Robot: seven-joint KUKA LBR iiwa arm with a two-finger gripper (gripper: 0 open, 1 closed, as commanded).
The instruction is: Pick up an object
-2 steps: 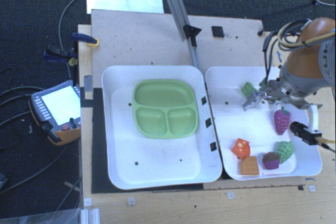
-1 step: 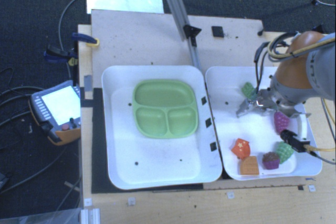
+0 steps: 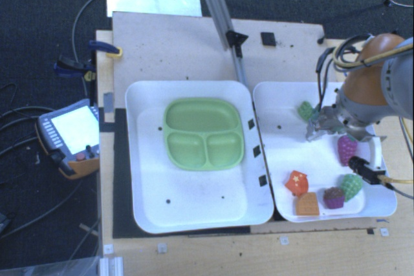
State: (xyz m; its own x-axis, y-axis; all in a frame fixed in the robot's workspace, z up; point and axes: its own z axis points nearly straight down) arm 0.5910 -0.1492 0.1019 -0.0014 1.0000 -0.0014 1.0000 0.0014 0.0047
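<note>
My gripper [image 3: 315,128] is low over the right bin [image 3: 279,139], near its upper middle. A small green toy [image 3: 305,110] lies just up and left of it, close to touching or touching; I cannot tell which. A magenta grape-like toy [image 3: 347,149] lies just to the gripper's right, under the arm's wrist. Along the bin's front lie a red toy [image 3: 297,182], an orange block [image 3: 308,204], a dark purple toy [image 3: 334,197] and a green grape-like bunch [image 3: 352,186].
The left bin [image 3: 149,203] holds a green divided plate [image 3: 204,134]. A grey pole [image 3: 217,3] slants across the back of the bench. A black cable connector [image 3: 363,170] hangs from the arm over the right bin. A teach pendant [image 3: 70,137] lies off the bench at left.
</note>
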